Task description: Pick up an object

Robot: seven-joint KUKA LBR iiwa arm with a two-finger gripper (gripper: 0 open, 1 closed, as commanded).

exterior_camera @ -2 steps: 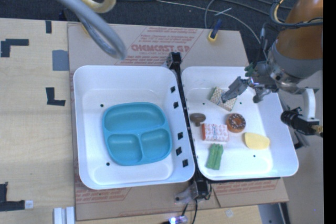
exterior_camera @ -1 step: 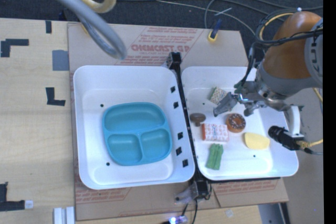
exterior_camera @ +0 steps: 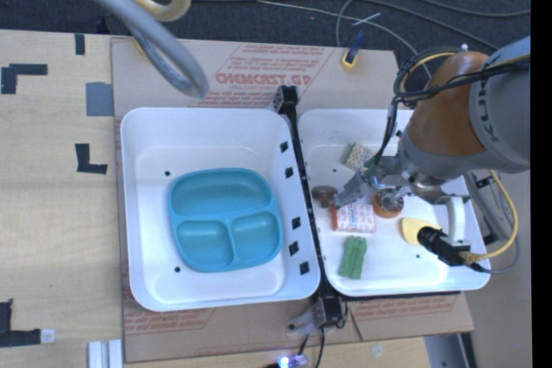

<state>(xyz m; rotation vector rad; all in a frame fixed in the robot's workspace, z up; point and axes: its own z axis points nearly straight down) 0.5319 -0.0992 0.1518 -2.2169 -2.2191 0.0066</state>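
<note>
Gripper (exterior_camera: pixel 355 188) low in right bin (exterior_camera: pixel 431 271), fingers hidden in clutter, can't tell apart or together. Red-white packet (exterior_camera: pixel 355 220) lies just near of it, long axis left-right. Green block (exterior_camera: pixel 353 258) nearer still, lengthwise near-far. Blue tray (exterior_camera: pixel 226 217) in left bin (exterior_camera: pixel 147 134).

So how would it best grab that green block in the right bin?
Probably across the short width of the green block, coming straight down from above. It lies flat and elongated, with bare bin floor along both long sides, apart from the red-and-white packet above it.
</note>
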